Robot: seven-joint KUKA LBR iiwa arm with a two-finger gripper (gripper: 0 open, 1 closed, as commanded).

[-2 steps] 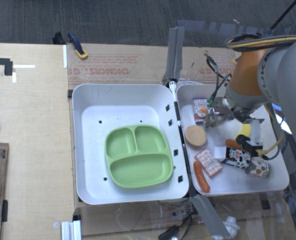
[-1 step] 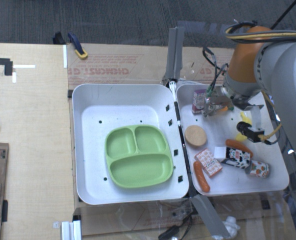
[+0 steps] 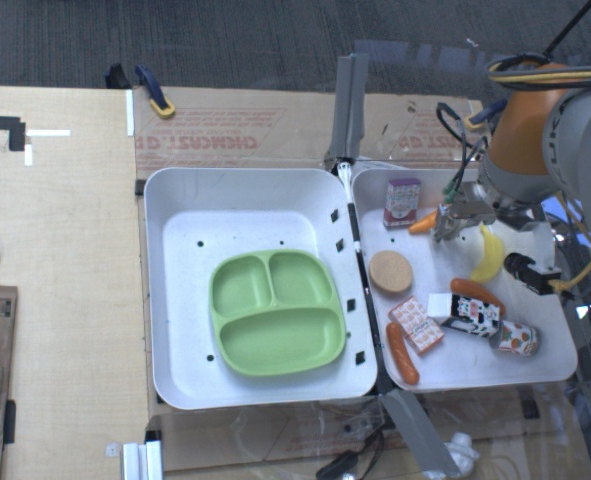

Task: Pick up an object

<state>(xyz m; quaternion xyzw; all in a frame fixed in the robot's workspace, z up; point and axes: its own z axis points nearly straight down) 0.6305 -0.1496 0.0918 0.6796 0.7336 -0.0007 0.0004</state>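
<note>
The arm (image 3: pixel 555 138) comes in from three o'clock and bends down over the right bin (image 3: pixel 565 368). Its gripper (image 3: pixel 453 220) hangs low at the top of that bin, and I cannot tell how it is set. A carrot (image 3: pixel 424 222) lies just beside it at nine o'clock, and a banana (image 3: pixel 489 254) sits near it at four o'clock. A small purple box (image 3: pixel 402 200) stands at eleven o'clock in the bin. A round cookie (image 3: pixel 391 271) lies by the bin's left wall. At six o'clock in the bin are a wafer pack (image 3: pixel 416 325), a sausage (image 3: pixel 403 355) and a cow-print carton (image 3: pixel 475 315). The left bin (image 3: pixel 175 228) has a green plate (image 3: pixel 277 311) in it.
</note>
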